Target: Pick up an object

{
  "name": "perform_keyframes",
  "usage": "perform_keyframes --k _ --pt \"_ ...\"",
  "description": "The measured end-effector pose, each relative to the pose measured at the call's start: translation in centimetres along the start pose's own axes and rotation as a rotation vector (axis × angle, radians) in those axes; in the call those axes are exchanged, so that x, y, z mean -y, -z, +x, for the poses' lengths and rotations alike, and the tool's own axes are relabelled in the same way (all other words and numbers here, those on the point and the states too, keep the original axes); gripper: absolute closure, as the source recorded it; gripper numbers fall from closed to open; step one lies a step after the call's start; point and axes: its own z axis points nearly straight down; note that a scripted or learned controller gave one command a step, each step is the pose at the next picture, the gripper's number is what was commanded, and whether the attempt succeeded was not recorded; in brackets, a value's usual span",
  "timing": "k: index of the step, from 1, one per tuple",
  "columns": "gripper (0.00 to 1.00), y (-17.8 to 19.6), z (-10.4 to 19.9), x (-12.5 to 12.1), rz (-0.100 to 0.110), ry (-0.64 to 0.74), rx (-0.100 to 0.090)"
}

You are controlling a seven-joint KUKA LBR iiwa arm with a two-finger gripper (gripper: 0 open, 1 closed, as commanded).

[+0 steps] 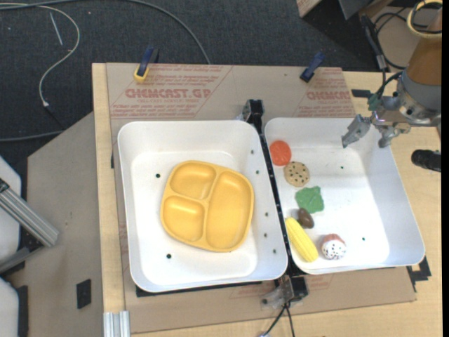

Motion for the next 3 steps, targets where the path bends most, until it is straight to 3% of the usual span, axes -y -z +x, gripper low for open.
perform_keyframes --k 1,3 --pt "0.00 0.9 0.1 -0.3 -0.015 0.004 0.004" --pt "0.00 -9.7 -0.1 -1.4 -0.014 0.005 0.003"
